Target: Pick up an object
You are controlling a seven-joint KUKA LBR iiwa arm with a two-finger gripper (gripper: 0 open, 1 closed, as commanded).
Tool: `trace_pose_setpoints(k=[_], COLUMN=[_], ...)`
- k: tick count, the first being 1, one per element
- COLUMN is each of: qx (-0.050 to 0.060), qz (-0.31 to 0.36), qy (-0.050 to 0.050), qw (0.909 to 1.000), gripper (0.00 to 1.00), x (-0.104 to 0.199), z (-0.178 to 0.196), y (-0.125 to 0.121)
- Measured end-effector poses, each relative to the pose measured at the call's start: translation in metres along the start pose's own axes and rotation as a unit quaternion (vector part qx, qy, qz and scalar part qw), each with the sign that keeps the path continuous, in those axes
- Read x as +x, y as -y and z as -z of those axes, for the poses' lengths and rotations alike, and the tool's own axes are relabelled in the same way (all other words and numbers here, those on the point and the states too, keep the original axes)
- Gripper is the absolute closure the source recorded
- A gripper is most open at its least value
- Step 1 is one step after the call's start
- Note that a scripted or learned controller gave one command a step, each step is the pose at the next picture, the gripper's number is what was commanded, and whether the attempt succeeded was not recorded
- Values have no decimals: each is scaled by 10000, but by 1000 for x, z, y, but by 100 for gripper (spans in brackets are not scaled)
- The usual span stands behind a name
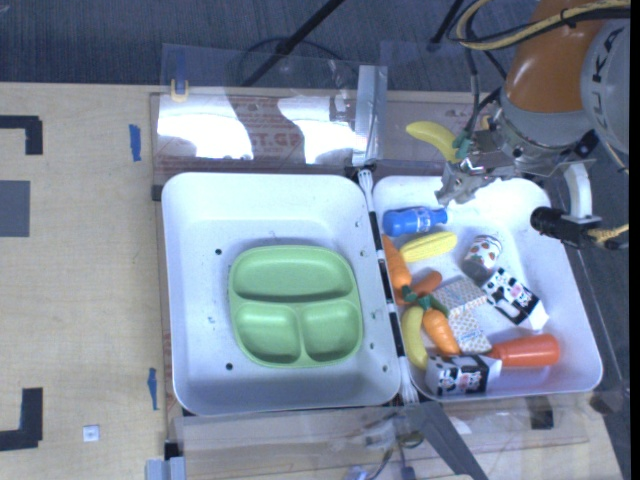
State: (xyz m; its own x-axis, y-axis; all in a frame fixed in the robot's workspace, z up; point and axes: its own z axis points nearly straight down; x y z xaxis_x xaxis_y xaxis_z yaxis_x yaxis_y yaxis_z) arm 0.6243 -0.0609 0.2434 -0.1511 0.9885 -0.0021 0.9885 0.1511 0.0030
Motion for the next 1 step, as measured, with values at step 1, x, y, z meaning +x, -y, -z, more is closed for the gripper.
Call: trace_pose_setpoints(k=[1], qx=[-11], qz=[1115], qy=[5], qw=[9938], gripper=[100], x=[-50], z=[-28], y=[-33])
